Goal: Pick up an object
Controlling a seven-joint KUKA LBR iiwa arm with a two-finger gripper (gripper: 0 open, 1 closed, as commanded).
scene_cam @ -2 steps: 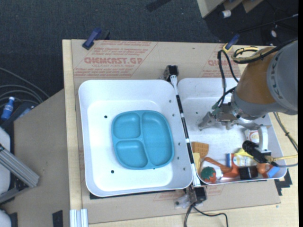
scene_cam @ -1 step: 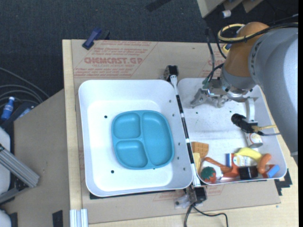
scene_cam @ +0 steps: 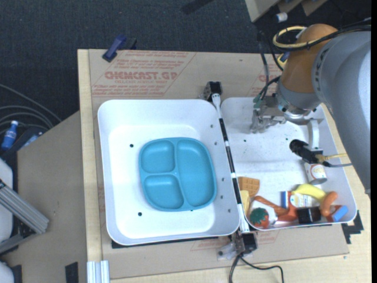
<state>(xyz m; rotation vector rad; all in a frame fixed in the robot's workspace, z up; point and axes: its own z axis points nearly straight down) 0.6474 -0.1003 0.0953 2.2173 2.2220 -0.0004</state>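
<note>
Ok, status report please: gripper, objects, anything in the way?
Gripper low over right bin, far end. Toys piled at near end, untouched. Path clear.

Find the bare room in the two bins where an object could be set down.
Free: the left bin floor around the blue divided plate, and the right bin middle between the gripper and the toy pile. Crowded: the right bin's near end.

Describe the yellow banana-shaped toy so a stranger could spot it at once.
Start at the right-hand shallow white bin and go to the pile of small items at its near end. The curved yellow banana-shaped toy lies on top of that pile, right of the tan waffle-patterned piece. It is the pile's only plain yellow, crescent-shaped item.
</note>
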